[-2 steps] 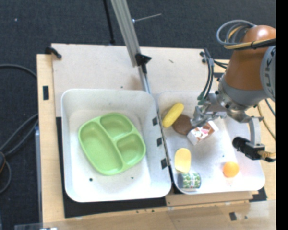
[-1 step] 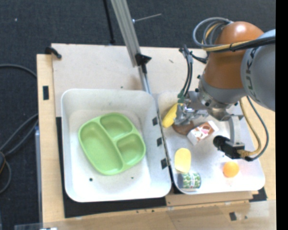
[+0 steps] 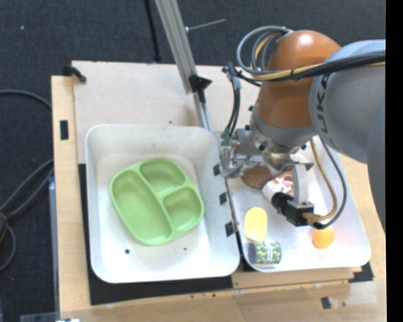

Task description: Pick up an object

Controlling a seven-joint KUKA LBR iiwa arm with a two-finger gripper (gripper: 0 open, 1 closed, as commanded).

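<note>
Two white bins [image 3: 101, 146] are sitting side by side, the pincer [image 3: 258, 170] hanging over a brown object [image 3: 256, 177], its state impossible to tell.

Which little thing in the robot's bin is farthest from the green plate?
The small orange ball, near the right bin's outer edge. The yellow block and the green patterned cup sit on the side next to the green plate's bin.

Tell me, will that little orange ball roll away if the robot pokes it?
Probably yes. The orange ball looks round and smooth, so a nudge would likely send it rolling. It sits near the right bin's rim, which might stop it. It looks small, so probably light.
</note>
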